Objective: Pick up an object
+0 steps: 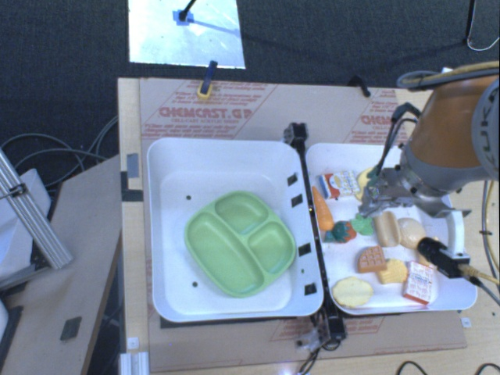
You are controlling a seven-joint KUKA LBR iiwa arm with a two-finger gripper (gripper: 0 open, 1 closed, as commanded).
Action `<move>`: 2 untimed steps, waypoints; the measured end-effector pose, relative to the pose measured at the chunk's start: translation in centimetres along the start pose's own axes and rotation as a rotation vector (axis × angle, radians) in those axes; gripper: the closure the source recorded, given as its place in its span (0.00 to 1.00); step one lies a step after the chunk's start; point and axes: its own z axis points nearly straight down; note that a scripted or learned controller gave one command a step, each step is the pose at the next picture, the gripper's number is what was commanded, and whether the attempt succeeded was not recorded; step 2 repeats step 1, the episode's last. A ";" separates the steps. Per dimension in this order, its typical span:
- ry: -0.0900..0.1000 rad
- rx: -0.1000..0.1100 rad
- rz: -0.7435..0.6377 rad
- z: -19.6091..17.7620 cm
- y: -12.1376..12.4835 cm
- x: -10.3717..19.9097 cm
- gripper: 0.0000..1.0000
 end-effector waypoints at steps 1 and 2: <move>0.000 -0.003 0.000 -1.9 -0.5 -0.6 1.00; 0.000 -0.003 0.000 -1.9 -0.5 -0.6 1.00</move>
